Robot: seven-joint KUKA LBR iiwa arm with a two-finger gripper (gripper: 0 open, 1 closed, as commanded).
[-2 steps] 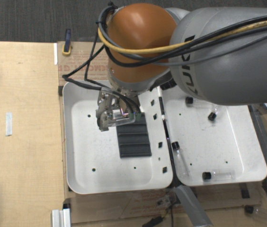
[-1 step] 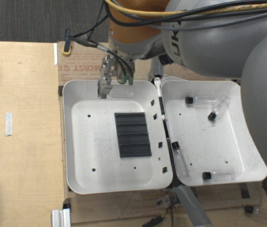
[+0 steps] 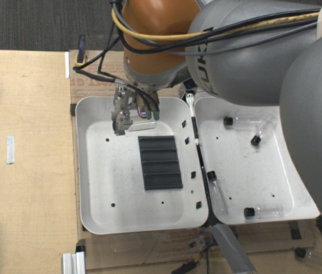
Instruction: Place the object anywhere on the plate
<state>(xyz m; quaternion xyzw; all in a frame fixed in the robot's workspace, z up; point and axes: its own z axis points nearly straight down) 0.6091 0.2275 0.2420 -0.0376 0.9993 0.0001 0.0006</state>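
The gripper point(image 3: 128, 120) hangs over the far end of the left bin point(image 3: 92, 210), close to the bin floor (from this angle I cannot tell whether it is spread or closed, nor whether it has anything). Just on the near side of it the slab point(image 3: 160, 162), black and ribbed, lies flat in the middle of that bin, apart from the gripper. The right bin point(image 3: 246, 170) holds clear tubes point(image 3: 262, 212) with black caps, scattered well apart.
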